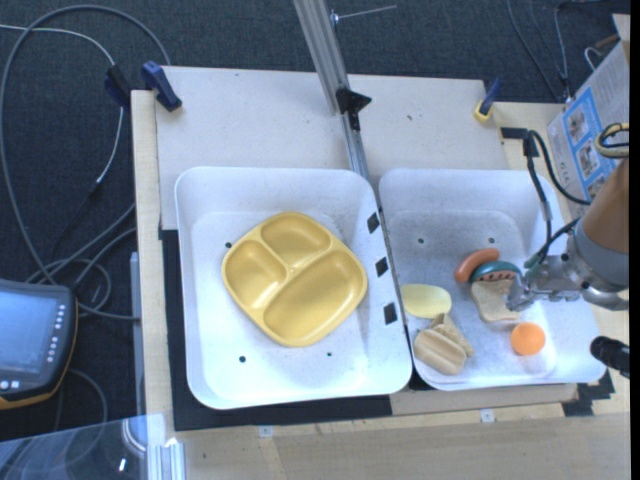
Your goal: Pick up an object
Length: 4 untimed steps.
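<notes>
Low over right shallow white bin [400, 193], metal two-finger gripper [519, 293] poised beside pale toast-shaped toy slice [492, 301], presumably for grasping; grip state impossible to tell.

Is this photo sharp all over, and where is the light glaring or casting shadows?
In the camera view, light is soft and even; the yellow divided plate shows mild sheen on its ridges. The white bins' rims look bright but not blown out. The gripper and the arm at the right edge look slightly blurred, and the small toy foods beneath it are hard to make out. Shadows are faint.
</notes>
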Available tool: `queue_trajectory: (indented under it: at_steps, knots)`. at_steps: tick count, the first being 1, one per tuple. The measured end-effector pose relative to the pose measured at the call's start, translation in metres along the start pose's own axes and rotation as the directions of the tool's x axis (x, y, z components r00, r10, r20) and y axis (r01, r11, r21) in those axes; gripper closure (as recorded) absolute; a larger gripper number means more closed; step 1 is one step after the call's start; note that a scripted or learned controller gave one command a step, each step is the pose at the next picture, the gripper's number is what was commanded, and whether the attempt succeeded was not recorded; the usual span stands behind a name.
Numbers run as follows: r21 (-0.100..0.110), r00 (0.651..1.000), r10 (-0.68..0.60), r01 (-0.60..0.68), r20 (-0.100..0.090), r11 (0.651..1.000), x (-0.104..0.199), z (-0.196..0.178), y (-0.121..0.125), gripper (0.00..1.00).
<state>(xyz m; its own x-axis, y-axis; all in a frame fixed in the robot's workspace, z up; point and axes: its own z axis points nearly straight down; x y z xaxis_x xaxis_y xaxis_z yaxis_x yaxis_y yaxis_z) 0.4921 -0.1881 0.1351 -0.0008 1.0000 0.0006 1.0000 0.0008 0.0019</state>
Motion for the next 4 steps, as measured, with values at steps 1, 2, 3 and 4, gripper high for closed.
queue_trajectory:
  at_steps: [1,2,3,4]
  knots:
    - [-0.004,1.000,-0.001,0.001,0.003,1.000,0.006,-0.052,-0.006,1.00]
    - [-0.005,1.000,-0.001,0.001,0.003,1.000,0.008,-0.096,-0.006,1.00]
    - [-0.006,1.000,-0.001,0.001,0.003,1.000,0.007,-0.150,-0.004,1.00]
    - [-0.002,1.000,-0.007,0.007,0.000,1.000,0.061,-0.153,0.013,1.00]
